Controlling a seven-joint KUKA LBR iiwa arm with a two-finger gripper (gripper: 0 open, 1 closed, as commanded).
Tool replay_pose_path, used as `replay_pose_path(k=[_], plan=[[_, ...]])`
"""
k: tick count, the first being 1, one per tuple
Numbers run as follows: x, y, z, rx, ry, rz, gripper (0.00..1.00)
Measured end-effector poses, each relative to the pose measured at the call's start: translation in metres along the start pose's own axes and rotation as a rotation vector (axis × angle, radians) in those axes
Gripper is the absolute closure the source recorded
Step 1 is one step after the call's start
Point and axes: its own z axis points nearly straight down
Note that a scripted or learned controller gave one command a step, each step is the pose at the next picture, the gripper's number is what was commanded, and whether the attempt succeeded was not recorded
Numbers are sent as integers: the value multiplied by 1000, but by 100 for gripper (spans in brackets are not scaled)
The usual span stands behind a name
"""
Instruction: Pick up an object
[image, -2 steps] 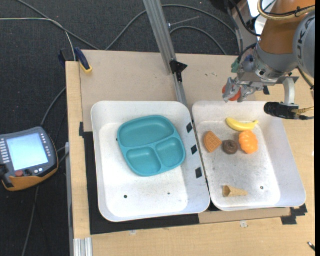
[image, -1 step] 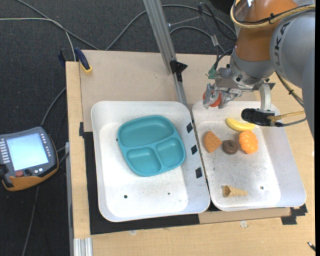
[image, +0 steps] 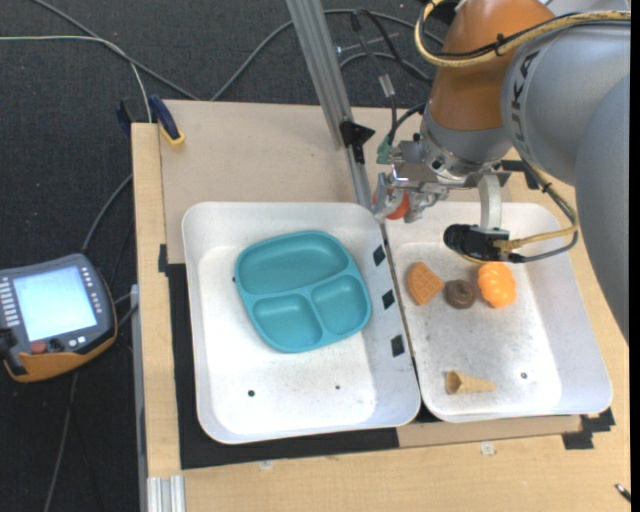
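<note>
My gripper (image: 398, 203) hangs over the far left corner of the right bin (image: 560, 395). A small red object (image: 398, 209) shows between its fingertips, and the gripper is shut on it. On the bin floor below lie an orange waffle-like piece (image: 423, 284), a brown doughnut (image: 460, 294), an orange fruit (image: 497, 285) and, nearer the front, a tan ice-cream cone (image: 468, 382).
The left bin (image: 290, 405) holds a teal divided plate (image: 301, 290). A metal post (image: 330, 90) rises behind the bins, close to the gripper's left. A handheld control pendant (image: 50, 315) lies off the bench at the left.
</note>
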Motion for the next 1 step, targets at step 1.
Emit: replay_pose_path(k=[1], plan=[[54, 3, 17, 2, 0, 0, 100]])
